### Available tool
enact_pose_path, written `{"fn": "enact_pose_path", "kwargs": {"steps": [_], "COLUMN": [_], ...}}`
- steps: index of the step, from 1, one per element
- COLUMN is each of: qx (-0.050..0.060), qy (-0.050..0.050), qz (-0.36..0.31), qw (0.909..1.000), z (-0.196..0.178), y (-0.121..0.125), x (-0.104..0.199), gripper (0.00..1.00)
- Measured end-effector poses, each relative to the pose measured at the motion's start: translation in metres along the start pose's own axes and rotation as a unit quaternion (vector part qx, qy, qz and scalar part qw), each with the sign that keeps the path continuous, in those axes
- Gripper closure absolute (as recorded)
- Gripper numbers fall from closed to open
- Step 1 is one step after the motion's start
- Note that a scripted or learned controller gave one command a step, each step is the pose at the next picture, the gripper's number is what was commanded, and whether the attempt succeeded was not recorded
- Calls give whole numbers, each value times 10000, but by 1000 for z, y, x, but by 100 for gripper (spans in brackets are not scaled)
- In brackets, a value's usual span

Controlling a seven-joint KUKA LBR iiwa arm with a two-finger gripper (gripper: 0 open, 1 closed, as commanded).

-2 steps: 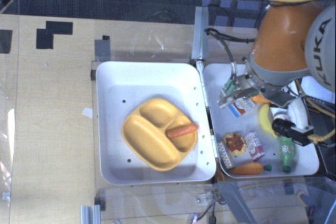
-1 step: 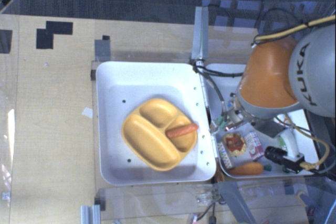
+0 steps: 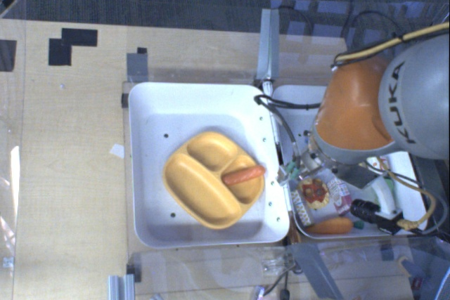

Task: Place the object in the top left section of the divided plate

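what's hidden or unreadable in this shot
- Pincer: the arm's orange band covers it in the camera view, so its state is unknown.
- Right bin: mostly under the arm; a packet and an orange item peek out, too small to identify.
- Plate: the hot dog lies on a divider; its section is unclear.

The plate (image 3: 204,183) at the frame's centre is a glossy mustard yellow, and the sausage (image 3: 244,175) lying in it is orange-red. The left bin (image 3: 151,151) is plain white with a few small dark dots. In the right bin (image 3: 299,96), also white, a packet (image 3: 316,194) shows red and yellow print on white, and a carrot (image 3: 329,225) at lower right is orange. The arm (image 3: 394,102) is grey with an orange band and black lettering. The bench (image 3: 63,165) is pale wood with black squares at upper left
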State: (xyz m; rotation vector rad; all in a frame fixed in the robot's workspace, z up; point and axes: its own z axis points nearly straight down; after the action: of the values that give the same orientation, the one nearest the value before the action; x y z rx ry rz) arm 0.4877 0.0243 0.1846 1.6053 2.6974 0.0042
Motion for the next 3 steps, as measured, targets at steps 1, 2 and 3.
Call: {"fn": "enact_pose_path", "kwargs": {"steps": [1,2,3], "qx": [1,-15,-15], "qy": [3,-12,-10], "qz": [46,1090,474], "qw": [10000,9940,9989], "z": [26,-61,-26], "y": [117,117,181], "x": [41,-72,-41], "gripper": [100,100,100]}}
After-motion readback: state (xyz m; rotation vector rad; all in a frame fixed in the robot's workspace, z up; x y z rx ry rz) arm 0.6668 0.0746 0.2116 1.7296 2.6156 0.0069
